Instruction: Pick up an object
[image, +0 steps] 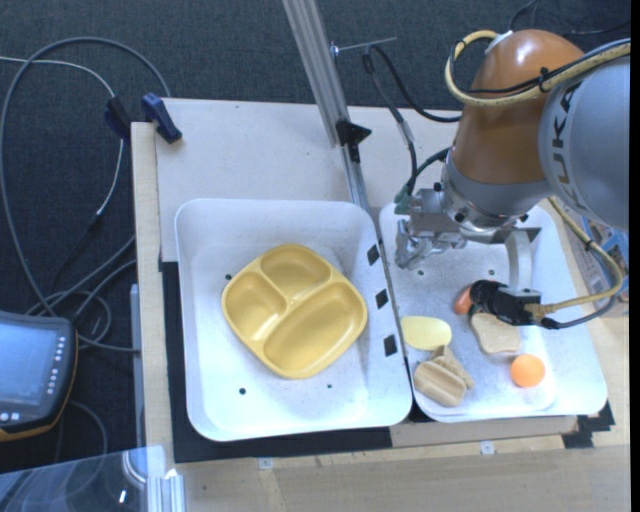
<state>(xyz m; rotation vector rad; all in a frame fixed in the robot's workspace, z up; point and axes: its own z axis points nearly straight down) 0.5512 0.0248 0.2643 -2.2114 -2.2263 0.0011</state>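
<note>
My gripper (416, 250) hangs over the far left part of the right bin (590, 385), above bare bin floor. Nearer the front of that bin lie a pale yellow oval piece (427, 331), a tan ridged bread-like piece (442, 379), a toast-coloured slice (497, 336) and an orange ball (527, 371). A small orange-red piece (463, 299) lies just right of and below the gripper, partly hidden by robot parts. None of them touches the gripper.
The left bin (200, 400) holds a yellow divided plate (294, 310). A metal pole (322, 70) slants down between the two bins. Cables and a blue clamp (160, 117) lie at the bench's far left corner.
</note>
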